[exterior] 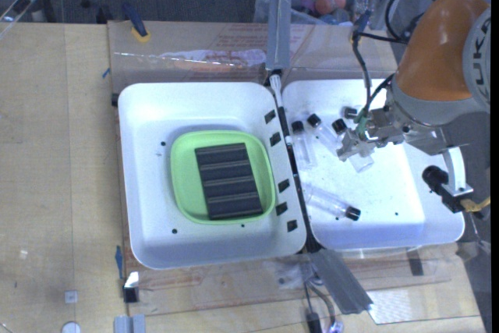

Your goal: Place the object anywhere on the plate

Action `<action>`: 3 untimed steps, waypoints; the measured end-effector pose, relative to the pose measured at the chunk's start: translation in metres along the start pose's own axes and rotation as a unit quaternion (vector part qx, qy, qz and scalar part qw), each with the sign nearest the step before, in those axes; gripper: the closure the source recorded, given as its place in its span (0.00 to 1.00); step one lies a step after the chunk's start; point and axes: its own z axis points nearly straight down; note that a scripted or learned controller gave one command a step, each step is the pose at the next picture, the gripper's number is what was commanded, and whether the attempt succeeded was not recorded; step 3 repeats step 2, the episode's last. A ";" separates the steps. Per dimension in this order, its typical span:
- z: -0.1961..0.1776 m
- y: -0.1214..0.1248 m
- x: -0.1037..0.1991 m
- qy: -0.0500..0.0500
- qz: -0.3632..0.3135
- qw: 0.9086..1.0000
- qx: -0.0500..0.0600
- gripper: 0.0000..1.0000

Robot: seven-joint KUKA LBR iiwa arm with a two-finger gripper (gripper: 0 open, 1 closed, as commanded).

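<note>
Wooden worktop carries 2 white bins, the left holding a green plate with a dark ridged block, the right holding small clear tubes with black caps, probably light, stiff and slippery, best pinched mid-body; the pincer hovers there.

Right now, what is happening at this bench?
The grey arm reaches from the right over the right bin, its gripper low among small clear vials with black caps. The green plate in the left bin carries a dark ribbed block. No vial lies on the plate yet.
</note>
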 end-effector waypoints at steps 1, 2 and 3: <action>0.035 0.075 -0.013 -0.001 -0.077 0.997 -0.001 1.00; 0.035 0.076 -0.013 -0.001 -0.078 0.997 -0.001 0.00; 0.035 0.076 -0.013 -0.001 -0.078 0.997 -0.001 0.00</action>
